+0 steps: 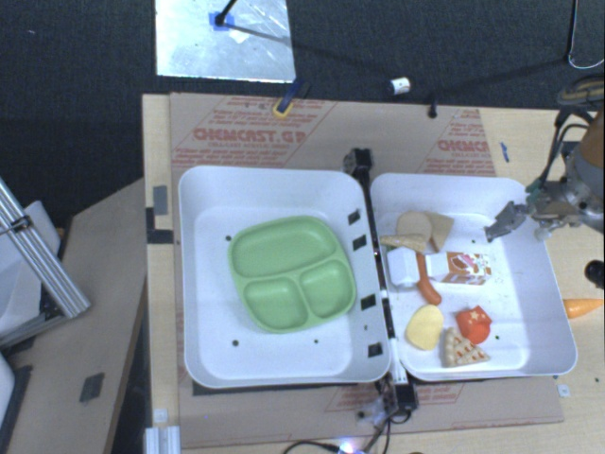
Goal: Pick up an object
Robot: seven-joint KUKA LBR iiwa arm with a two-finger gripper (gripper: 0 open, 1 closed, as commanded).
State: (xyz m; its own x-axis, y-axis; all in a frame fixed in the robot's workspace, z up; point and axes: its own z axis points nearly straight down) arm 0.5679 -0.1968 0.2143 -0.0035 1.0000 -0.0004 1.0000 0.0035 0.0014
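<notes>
So the bench (113,253) is the biggest thing here, with a sheet of cardboard (246,130) laid on it that has red lettering printed across it. On that sit the two white bins side by side. The left bin (203,216) holds a green divided plate (291,272) with three compartments, sitting roughly in the middle and turned at a slight angle.

The right bin (539,301) has all the toy food in it, bunched toward its left half. Near the top there's a tan bread slice (423,225) with a pale wedge just below it. Under that, a hot dog (424,282) lies roughly upright along the bin, and right beside it is a small carton (468,268) with a red and white label. Lower down, a yellow potato-looking piece (425,327), a red tomato-ish chunk (475,323) to its right, and a waffle slice (463,351) just below that one, nearly touching it.

The arm comes in from the right, and the gripper (503,222) hangs over the upper right part of the right bin, well apart from the food pile. Nothing between its fingers that I can see, and honestly I can't tell if it's open or closed from this angle.

An orange carrot-like piece (583,305) lies outside the right bin, by its right wall.
</notes>
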